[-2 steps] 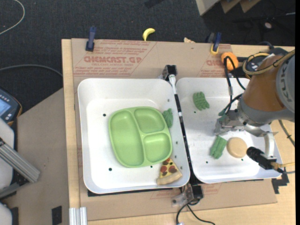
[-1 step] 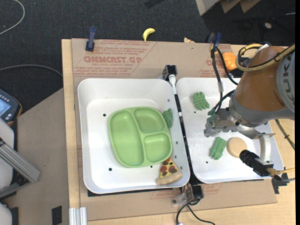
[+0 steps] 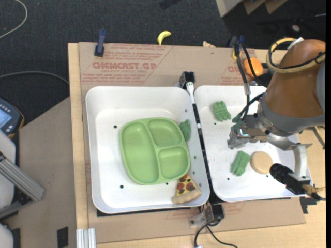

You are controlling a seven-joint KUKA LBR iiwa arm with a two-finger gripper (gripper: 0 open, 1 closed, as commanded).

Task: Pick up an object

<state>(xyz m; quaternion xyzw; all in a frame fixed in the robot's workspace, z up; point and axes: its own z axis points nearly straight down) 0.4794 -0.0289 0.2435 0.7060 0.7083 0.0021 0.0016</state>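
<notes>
A divided tray (image 3: 154, 150) and pizza slice (image 3: 185, 189) lie in the left bin (image 3: 103, 105), pizza at its front.

The pale green three-compartment plastic tray (image 3: 155, 150) takes up the middle of the left white bin (image 3: 98, 138), with open floor to its left and behind it. On its right a small green leafy toy (image 3: 185, 130) touches it, crowding the black-edged divider (image 3: 199, 138); a toy pizza slice (image 3: 185, 188) blocks the near right corner. Right of the tray, past the divider, the grey-and-orange arm (image 3: 295, 87) overhangs the right bin (image 3: 222, 190), leaving free floor just beside the divider.
</notes>
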